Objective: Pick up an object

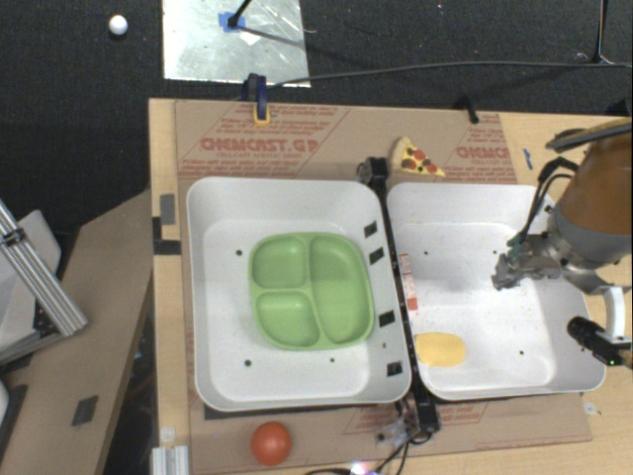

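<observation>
From above, the desk (326, 132) carries two shallow white bins side by side. The left bin (213, 206) holds a green divided plate (311, 291) lying flat near its middle. The right bin (465, 206) holds a flat yellow piece (439, 349) near its front left corner, close to the wall between the bins. The arm (598, 206) reaches in from the right, and its gripper (512, 265) hangs over the right half of the right bin, well apart from the yellow piece; whether it is open or closed cannot be told. A toy pizza slice (416, 158) lies on the desk behind the bins, and a red ball (271, 442) sits in front of the left bin.
</observation>
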Action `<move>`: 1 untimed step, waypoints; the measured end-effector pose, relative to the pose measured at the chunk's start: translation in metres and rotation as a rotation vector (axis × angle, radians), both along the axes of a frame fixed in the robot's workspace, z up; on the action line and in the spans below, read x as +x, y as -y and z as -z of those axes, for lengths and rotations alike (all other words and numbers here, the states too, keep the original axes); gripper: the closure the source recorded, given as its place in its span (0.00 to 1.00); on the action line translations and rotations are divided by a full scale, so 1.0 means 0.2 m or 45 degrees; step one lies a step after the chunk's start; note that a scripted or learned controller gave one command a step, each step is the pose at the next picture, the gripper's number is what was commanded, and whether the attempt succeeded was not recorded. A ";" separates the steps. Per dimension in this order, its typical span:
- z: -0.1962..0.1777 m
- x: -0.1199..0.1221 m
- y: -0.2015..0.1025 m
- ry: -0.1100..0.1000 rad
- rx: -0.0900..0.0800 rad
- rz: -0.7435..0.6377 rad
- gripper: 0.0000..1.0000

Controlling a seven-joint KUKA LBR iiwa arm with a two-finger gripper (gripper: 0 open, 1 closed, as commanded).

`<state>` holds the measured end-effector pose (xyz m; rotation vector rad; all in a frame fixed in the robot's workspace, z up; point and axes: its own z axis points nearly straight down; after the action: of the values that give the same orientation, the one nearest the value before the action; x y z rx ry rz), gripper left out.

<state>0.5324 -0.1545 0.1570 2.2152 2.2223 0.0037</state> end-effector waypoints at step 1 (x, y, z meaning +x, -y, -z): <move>-0.31 0.01 0.04 0.005 -0.002 0.000 1.00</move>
<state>0.5338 -0.1634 0.2181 2.2122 2.2191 0.0062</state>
